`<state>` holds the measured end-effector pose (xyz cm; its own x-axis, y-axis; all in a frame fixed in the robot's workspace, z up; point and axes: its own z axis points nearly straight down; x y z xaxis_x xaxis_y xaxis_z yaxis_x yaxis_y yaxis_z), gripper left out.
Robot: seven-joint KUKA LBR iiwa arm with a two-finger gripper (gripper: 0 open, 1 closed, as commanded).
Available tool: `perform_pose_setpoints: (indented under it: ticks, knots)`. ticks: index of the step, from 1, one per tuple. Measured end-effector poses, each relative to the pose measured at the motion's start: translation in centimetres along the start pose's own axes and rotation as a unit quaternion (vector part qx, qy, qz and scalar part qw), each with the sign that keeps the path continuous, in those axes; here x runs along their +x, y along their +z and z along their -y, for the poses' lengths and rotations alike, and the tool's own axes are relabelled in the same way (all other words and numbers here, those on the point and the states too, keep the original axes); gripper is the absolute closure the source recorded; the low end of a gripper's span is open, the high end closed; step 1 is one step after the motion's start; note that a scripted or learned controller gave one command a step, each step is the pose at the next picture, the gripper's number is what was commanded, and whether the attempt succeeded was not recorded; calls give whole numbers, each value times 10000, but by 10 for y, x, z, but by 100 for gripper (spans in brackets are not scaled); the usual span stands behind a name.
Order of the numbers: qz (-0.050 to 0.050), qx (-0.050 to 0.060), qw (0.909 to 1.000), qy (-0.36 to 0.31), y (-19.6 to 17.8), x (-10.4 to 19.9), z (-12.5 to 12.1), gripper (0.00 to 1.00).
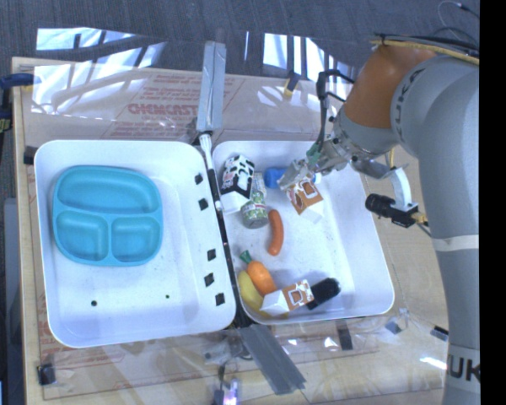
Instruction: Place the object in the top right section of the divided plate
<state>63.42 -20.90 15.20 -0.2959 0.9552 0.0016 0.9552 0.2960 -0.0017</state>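
Observation:
The blue divided plate (pixel 107 215) lies in the left bin (pixel 59 310), with one long section along its far side and two smaller ones nearer me. My gripper (pixel 306 175) is low over the far part of the right bin (pixel 363 251). Directly beneath it, touching or nearly touching, is a small brown and white carton (pixel 306 197). A small blue object (pixel 272 177) lies just left of the gripper. Whether the carton is held cannot be made out.
The right bin also holds a black and white cow toy (pixel 238 175), a small can (pixel 255 213), a sausage (pixel 275 231), a carrot (pixel 259 275), a banana (pixel 250 292), another small carton (pixel 297 294) and a black item (pixel 325 291). A divider wall (pixel 212 226) separates the bins.

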Motion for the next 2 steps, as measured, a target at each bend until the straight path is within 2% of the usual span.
perform_pose_setpoints:
  ticks: [1, 2]
  knots:
    - [2, 5, 9923, -1242, -28, 63, -16, 100]
    - [6, 7, 9920, -1262, -39, 63, -17, 100]
